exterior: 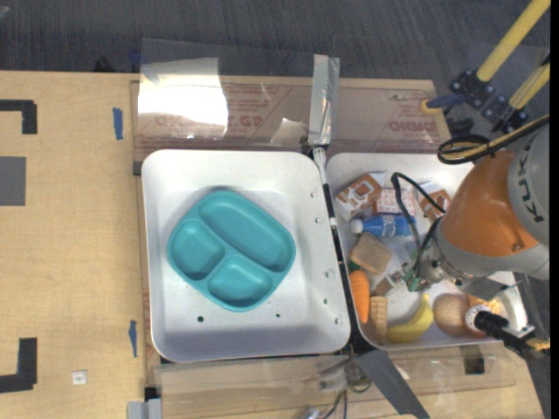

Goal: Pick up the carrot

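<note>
The carrot (359, 293) is a short orange piece lying lengthwise along the left wall of the right bin (410, 342), near its front. The gripper (412, 274) hangs low over the middle of that bin, under the arm's orange band (489, 212). It is to the right of the carrot, a small gap apart, with a tan block between them. The arm's body hides much of the gripper's tip.
Around the carrot lie a tan block (371, 253), a blue bottle (384, 226), a banana (412, 321), a small orange-yellow piece (378, 311), a brown round item (449, 312) and printed packets (363, 192). The left bin (175, 321) holds a teal divided plate (231, 247).
</note>
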`<act>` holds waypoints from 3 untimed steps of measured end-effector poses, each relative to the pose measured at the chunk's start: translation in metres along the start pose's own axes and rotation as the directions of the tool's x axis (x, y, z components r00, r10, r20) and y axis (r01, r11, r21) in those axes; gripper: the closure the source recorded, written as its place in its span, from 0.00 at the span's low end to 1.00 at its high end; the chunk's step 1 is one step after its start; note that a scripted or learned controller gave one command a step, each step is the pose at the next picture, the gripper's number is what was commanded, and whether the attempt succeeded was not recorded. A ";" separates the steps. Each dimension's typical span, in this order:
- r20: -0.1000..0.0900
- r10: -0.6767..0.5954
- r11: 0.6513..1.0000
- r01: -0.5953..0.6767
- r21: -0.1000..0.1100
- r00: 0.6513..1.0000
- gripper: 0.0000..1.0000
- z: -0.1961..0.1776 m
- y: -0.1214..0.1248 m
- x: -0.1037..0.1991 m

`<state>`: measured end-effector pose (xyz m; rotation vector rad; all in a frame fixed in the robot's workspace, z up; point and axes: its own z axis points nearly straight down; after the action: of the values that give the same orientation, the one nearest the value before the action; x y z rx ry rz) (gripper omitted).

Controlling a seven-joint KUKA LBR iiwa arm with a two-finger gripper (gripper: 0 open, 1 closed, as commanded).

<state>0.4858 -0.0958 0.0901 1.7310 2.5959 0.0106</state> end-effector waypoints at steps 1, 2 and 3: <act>0.000 0.000 1.000 0.000 0.000 1.000 0.00 0.000 0.000 0.000; -0.010 -0.104 0.995 0.104 0.008 0.995 0.00 0.003 0.069 -0.033; -0.010 -0.104 0.995 0.104 0.008 0.995 0.00 0.003 0.069 -0.033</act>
<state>0.5625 -0.0999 0.0887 1.6002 2.6931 0.0056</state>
